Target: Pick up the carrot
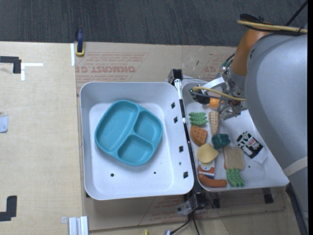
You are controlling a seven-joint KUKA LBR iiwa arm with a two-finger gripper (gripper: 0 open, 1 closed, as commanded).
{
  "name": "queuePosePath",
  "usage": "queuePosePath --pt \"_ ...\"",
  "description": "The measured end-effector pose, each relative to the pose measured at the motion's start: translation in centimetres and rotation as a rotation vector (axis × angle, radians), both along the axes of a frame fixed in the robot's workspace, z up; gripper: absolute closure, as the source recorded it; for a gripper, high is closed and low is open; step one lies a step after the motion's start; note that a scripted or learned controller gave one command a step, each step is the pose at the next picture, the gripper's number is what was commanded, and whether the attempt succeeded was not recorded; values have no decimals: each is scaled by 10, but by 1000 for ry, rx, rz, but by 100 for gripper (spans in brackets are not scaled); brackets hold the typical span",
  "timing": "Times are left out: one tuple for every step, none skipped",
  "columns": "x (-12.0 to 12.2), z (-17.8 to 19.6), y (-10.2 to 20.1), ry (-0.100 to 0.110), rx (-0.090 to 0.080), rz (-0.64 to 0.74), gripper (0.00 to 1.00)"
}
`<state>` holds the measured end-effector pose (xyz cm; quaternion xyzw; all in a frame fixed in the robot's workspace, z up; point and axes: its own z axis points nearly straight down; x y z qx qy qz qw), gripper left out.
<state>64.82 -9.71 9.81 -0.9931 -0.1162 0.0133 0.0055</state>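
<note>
"Did the arm have the carrot yet?"

"No, it did not look that way. The small orange carrot toy (214,102) lay on the floor of the shallow white bin on the right (263,172). It was near that bin's far edge, a bit toward its left wall."

"Where was the claw?"

"The grey metal claw (221,95) hung right over the carrot, close to it or maybe touching it. It hid part of the carrot."

"Was the claw spread wide or pressed together?"

"Nobody could tell. That part was too small and crowded with dark bits to see."

"What else was near?"

"A yellow toy corn cob (213,123) lay just beside the carrot, on the side toward the bin's near edge. The round blue plastic plate with three parts (129,132) sat in the middle of the shallow white bin on the left (98,192)."

"So how much was done?"

"The reaching seemed done. The grabbing and the lifting looked like they were left to do, since the carrot was down in the bin."
</note>
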Motion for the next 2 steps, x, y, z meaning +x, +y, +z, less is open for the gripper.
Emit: queuePosePath --pt "5 93 40 -26 -7 -32 100" --pt "4 93 40 -25 -7 -35 0"
